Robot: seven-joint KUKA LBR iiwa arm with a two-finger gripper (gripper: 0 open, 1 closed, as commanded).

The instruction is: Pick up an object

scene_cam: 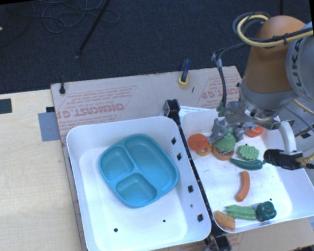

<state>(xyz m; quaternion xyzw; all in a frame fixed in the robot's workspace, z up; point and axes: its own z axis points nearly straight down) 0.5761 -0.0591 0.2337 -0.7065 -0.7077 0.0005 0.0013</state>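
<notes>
The right white plastic bin (307,202) holds a scatter of toy food. Near its upper middle lies a round brown-and-green toy burger (224,148), with a glossy orange-red tomato-like piece (198,143) just to its left. Right of the burger sits a small pale-green ridged piece (247,151), and just below that a dark green curved pepper-like piece (247,164). An orange sausage-shaped piece (243,186) lies lower in the bin, apart from the others. Along the near edge are an orange wedge-like piece (224,220), a long light-green vegetable piece (241,212) and a dark green lumpy piece (265,211), close together in a row. A small red piece (254,131) shows near the arm's wrist.

The pincer (224,131) is low over the burger, and its grey metal parts overlap the burger's upper edge. How far its fingers stand apart, and whether they touch anything, I cannot tell.

The grey arm with its orange band (273,62) comes in from the right over the bin.

The left white plastic bin (96,229) holds 1 light-blue plastic plate with 3 compartments (137,169). Both bins rest on a brown cardboard sheet (113,102) on the pale wooden table (22,199).
</notes>
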